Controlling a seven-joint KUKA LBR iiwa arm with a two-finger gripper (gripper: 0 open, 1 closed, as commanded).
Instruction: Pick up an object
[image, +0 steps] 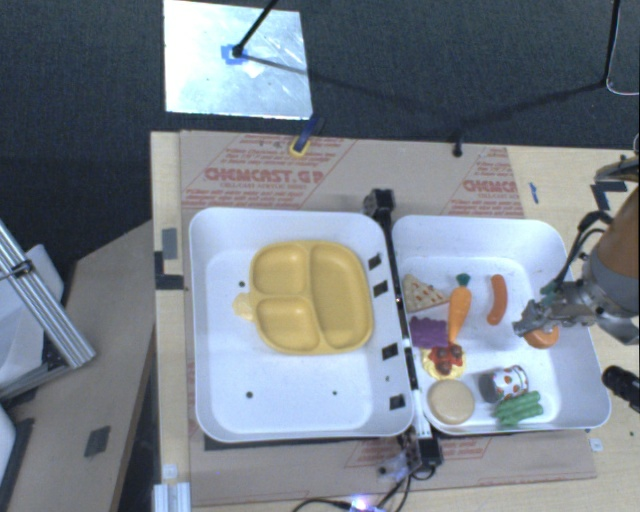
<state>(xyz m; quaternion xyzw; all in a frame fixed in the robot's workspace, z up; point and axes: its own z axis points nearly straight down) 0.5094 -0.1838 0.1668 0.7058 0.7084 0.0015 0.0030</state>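
Target object: a small round orange toy (543, 338), perhaps an orange or tomato, lies in the right bin (540, 238) close to its right wall, partly hidden under the gripper.
Gripper: the gripper (533, 318) sits low over the orange toy's upper left edge, seemingly touching it; whether it is spread or closed I cannot tell, and nothing shows the toy between its tips, so I would not call it held.
Main risk: a miss or a glancing pinch. The toy looks round and smooth, and the gripper sits off its middle, so on closing the toy could squirt sideways toward the bin wall.
Second risk: the wall itself. The toy lies so near the right rim that one side of the gripper may meet the plastic and stop short of a full hold.
Neighbours: the orange sausage-like toy (496, 299) lies just to the left, the toy carrot (459, 308) further left; a sideways shove could knock the nearer one.
Lower cluster: the grey and white toy (503, 383) and the green beans (518, 408) sit below, apart from the gripper, and look safe from a straight lift.
Far items: the pizza slice (423, 294), purple piece (431, 331), red and yellow piece (445, 358) and tan bun (451, 401) line the left side of the same bin, well apart.
Left bin: the left bin (225, 400) bears a yellow divided plate (305, 297), out of the way.
Bench: both bins rest on a cardboard sheet (260, 170) on the bench (165, 170).
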